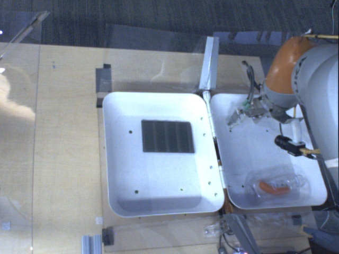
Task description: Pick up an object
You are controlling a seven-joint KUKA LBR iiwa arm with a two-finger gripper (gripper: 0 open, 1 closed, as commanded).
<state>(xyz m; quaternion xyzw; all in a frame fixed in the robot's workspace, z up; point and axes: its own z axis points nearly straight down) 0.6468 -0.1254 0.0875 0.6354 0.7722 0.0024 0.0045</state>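
Two shallow white plastic bins with rounded corners sat side by side on the pale wooden bench (pixel 63 157). A dark ribbed rectangular panel (pixel 167 136) lay in the left bin (pixel 122 194). A clear crinkled plastic packet holding something orange (pixel 275 186) lay lower right in the right bin (pixel 238 163). The small, blurred metal gripper (pixel 239 115) hovered upper left there; I cannot tell its opening.
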